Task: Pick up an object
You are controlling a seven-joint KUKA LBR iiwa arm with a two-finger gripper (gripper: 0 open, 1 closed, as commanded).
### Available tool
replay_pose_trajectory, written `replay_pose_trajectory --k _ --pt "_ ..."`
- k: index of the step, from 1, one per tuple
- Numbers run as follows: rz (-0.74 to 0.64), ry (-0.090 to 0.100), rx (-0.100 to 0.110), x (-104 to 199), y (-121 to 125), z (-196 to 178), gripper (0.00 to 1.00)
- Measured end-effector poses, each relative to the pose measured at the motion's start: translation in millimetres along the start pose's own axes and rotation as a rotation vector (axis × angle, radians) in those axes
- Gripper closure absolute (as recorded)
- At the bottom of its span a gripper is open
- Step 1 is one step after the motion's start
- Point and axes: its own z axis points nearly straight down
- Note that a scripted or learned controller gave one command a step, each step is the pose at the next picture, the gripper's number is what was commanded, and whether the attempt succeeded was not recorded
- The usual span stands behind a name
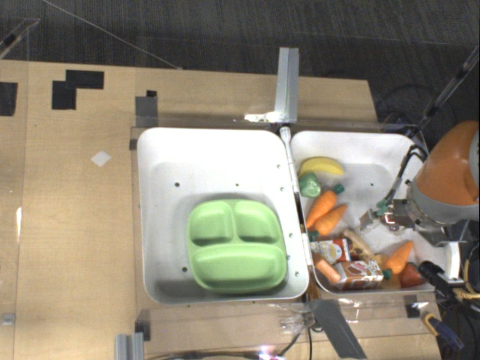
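Several toy foods crowd the right bin (pixel 375 152): a yellow banana (pixel 324 167) by the far wall, a green piece (pixel 309 185) beside it, two carrots (pixel 325 208) along the divider, a small printed carton (pixel 352 267) near the front wall and another carrot (pixel 397 256) just right of it. Over the bin's right side hangs the hand (pixel 384 214), above bare floor between the carrots; whether it is spread or pressed together can't be told. Left bin (pixel 161 163) carries a green divided plate (pixel 236 244), both bins on the wooden surface (pixel 67 223).
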Motion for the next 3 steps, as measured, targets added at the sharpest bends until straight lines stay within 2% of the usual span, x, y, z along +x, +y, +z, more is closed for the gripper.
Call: replay_pose_trajectory --k 1,2,3 --pt "0.055 0.005 0.016 71.5 51.1 -21.2 0.0" --pt "-0.01 0.004 0.008 83.7 131.4 5.2 0.0" --pt "-0.021 0.005 0.003 85.9 134.0 -8.9 1.0"
